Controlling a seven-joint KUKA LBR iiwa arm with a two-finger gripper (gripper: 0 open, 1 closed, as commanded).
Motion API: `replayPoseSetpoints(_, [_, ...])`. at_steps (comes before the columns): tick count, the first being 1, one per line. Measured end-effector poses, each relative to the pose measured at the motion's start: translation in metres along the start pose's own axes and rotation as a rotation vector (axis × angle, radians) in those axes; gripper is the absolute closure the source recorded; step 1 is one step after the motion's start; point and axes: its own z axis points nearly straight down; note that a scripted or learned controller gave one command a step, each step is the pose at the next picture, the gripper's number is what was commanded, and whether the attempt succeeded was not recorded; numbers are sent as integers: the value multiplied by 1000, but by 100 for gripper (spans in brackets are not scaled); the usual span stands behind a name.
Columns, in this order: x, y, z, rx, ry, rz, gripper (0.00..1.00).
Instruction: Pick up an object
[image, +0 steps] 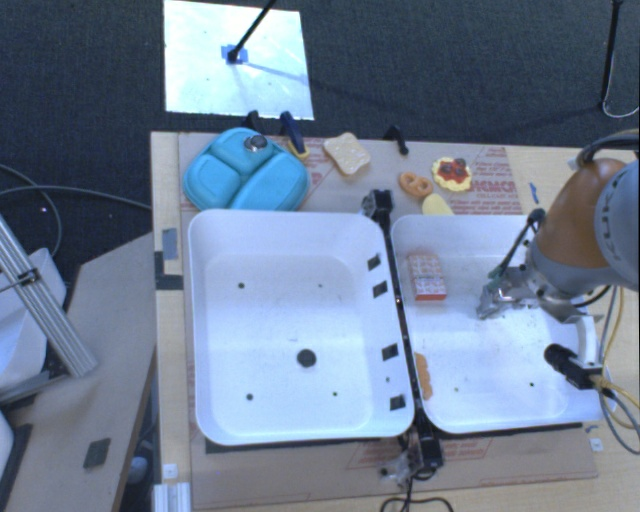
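the worktop carries two shallow white bins side by side. the left bin has a small dark round thing lying on its floor, a little right of the middle, and a few tiny dark dots scattered around it. the right bin sits just beside it, the two rims touching along a dark strip with black clips.

the arm, grey with an orange band, reaches in from the right and hangs over the right bin's right half. its claw is down near the bin floor at mid height of the bin; how far its fingers are apart cannot be told, and nothing can be seen between them.

a blue lidded tray rests on the worktop behind the left bin, near that bin's back rim. a pale square sheet lies on the dark floor behind the worktop.

in the right bin a pink and white box lies flat near the left wall, well apart from the claw. a small orange thing lies against the same wall nearer the front.

behind the right bin, on the worktop, sit a slice of toy toast, a small pretzel, a yellow disc with red and dark toppings, and a pale yellow piece touching the bin's back rim
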Motion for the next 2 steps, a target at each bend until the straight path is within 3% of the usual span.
replayPoseSetpoints(1, [24, -81, -3, -8, 1, 5, 100])
replayPoseSetpoints(2, [101, -76, -104, -1, 9, -8, 100])
